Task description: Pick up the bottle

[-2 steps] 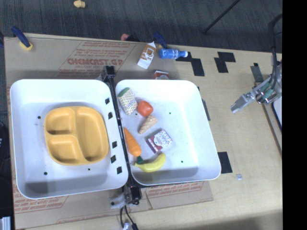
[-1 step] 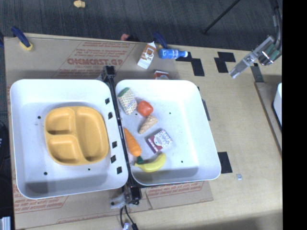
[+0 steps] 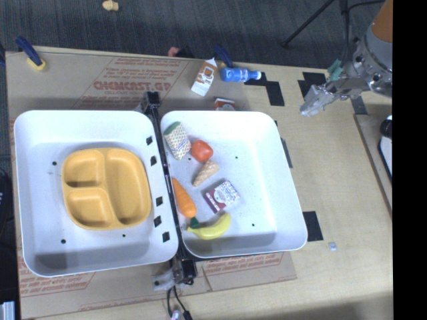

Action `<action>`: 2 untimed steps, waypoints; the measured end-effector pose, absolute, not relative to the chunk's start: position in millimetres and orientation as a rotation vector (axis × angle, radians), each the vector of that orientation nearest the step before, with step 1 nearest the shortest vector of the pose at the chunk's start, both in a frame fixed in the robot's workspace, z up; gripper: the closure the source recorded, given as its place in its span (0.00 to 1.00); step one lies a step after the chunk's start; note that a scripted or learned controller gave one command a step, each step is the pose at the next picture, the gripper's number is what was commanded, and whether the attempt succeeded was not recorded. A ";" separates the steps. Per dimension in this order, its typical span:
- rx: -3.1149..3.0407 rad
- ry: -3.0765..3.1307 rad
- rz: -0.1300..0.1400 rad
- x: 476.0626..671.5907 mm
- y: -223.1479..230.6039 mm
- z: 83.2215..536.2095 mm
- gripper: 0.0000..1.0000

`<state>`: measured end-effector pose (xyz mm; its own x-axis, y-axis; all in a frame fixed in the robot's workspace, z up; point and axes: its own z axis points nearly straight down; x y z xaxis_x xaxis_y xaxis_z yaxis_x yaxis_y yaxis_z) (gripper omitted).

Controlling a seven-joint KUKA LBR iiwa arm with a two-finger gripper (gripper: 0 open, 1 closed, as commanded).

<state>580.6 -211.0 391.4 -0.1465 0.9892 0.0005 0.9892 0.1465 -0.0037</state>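
The bottle (image 3: 239, 75), small and blue with a pale cap end, lies on its side on the bench at twelve o'clock of the right bin (image 3: 283, 179), long axis running nine to three, cap toward three. The gripper (image 3: 315, 102) hovers well apart at its three o'clock; its finger spread I cannot tell.

Setting: robotics lab bench
Evidence: two white bins (image 3: 220, 122) clamped on cardboard, black tape markers (image 3: 311, 225), toy food, tripod leg (image 3: 313, 19)
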 end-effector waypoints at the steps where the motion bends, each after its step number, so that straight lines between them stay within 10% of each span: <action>1: -2.385 -2.040 0.005 550.6 -211.3 350.5 1.00; 2: -2.583 -1.780 0.007 523.5 -204.5 329.7 1.00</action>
<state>523.5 -204.5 329.7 0.3558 0.9346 -0.0010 0.9345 -0.3558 -0.0063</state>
